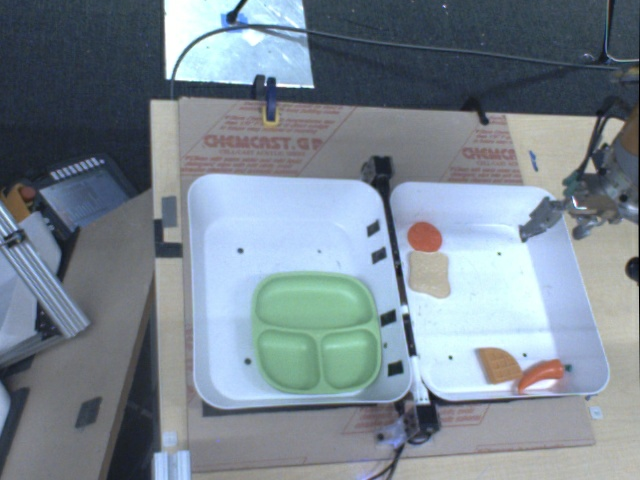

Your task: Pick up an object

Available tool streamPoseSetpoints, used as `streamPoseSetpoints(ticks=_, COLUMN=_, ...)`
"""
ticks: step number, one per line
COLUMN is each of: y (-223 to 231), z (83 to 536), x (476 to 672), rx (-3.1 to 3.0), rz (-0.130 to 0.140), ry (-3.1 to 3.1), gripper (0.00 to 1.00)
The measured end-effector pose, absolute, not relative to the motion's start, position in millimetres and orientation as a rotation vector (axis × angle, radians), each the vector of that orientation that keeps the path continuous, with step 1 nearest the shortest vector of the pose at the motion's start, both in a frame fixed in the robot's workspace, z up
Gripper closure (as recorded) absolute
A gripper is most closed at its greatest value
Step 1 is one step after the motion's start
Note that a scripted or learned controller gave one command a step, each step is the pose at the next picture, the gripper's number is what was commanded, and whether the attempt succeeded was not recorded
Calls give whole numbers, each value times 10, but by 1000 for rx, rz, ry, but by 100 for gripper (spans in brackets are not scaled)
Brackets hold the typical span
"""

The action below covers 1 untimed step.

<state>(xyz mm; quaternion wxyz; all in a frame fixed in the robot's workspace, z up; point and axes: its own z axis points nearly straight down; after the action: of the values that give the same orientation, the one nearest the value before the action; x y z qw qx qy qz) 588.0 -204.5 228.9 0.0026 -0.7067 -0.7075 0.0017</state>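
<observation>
The right bin (560, 298) holds several small food toys. A round red slice (425, 236) lies near its upper left, with a beige bread-shaped piece (430, 274) just below it. An orange-brown wedge (497, 364) and a red-orange sausage-like piece (541, 374) rest by the bin's front right corner. My gripper (558, 225) hangs over the bin's far right corner, well to the right of the red slice. It is open and nothing sits between its fingers (537, 219).
The left bin (220, 268) carries a green three-compartment plate (316, 330). A black clip strip (393, 278) joins the two bins. Brown cardboard (300, 138) lies under them, and a metal rail (40, 278) and a dark device (85, 193) stand at the far left.
</observation>
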Motion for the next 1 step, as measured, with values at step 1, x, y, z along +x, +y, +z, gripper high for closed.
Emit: streamPoseSetpoints(ticks=1, y=-2043, z=2328, x=5900, rx=-2219, rz=-1, ry=-2226, gripper=0)
